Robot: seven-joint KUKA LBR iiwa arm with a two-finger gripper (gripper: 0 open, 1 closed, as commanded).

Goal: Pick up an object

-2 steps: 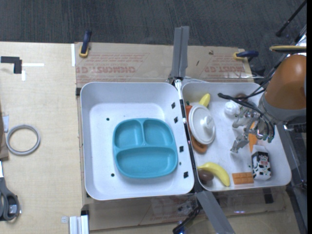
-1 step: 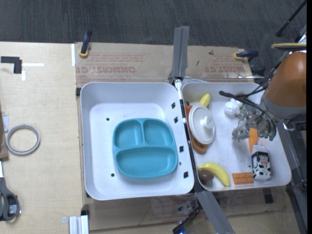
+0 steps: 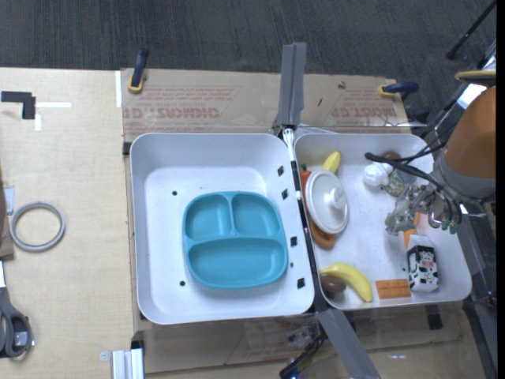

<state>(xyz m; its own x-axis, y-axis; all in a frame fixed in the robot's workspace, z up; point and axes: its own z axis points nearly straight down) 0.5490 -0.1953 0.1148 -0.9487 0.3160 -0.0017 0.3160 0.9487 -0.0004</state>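
Gripper [image 3: 404,215] low in the right bin [image 3: 359,279], among crowded items

Risk, as I judge it: the tool sits amid clutter, so a close could nudge things aside or catch nothing; whether its tips are apart or holding anything I cannot tell. Relative to the white lidded dish [image 3: 327,202]: yellow piece [image 3: 332,161] just behind, banana [image 3: 351,279] in front, orange block [image 3: 393,290] and cow-print carton [image 3: 423,268] beyond it toward the arm; the left bin [image 3: 154,172] holds a blue divided plate [image 3: 234,240].
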